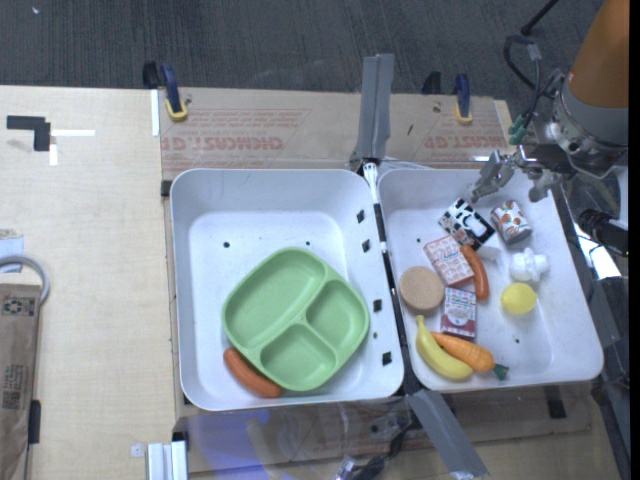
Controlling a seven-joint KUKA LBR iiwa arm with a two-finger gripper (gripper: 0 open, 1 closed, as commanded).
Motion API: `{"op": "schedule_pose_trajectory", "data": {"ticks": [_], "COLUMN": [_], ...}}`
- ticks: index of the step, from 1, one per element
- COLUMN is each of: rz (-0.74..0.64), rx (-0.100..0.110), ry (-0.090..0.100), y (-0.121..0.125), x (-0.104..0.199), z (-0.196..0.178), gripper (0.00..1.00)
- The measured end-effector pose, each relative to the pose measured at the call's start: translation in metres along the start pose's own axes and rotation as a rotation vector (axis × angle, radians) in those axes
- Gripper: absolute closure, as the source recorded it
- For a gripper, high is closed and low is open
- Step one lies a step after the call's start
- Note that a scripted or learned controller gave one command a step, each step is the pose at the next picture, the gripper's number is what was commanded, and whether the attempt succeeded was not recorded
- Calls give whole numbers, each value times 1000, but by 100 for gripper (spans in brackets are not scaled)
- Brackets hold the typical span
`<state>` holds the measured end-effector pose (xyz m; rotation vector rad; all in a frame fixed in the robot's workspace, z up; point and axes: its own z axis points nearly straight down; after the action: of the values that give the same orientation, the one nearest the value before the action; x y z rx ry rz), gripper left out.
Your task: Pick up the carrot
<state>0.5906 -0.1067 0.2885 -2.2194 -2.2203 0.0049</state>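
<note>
The carrot, orange with a small green top at its right end, lies near the front of the right bin. It rests against a yellow banana. My gripper hangs above the bin's back right part, well behind the carrot and apart from it. Its fingers are spread open with nothing between them.
Around the carrot the right bin also holds two red cartons, a tan disc, an orange sausage, a yellow ball, a white lump, a small can and a black-and-white carton. In the left bin are a green divided plate and an orange sausage-like piece.
</note>
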Motion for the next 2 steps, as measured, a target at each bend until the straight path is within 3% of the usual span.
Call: {"op": "schedule_pose_trajectory", "data": {"ticks": [1,2], "rz": [58,51], "rx": [1,0], "ry": [1,2], "y": [-77,-113], "x": [23,-12], "z": [99,183], "gripper": [0,0]}}
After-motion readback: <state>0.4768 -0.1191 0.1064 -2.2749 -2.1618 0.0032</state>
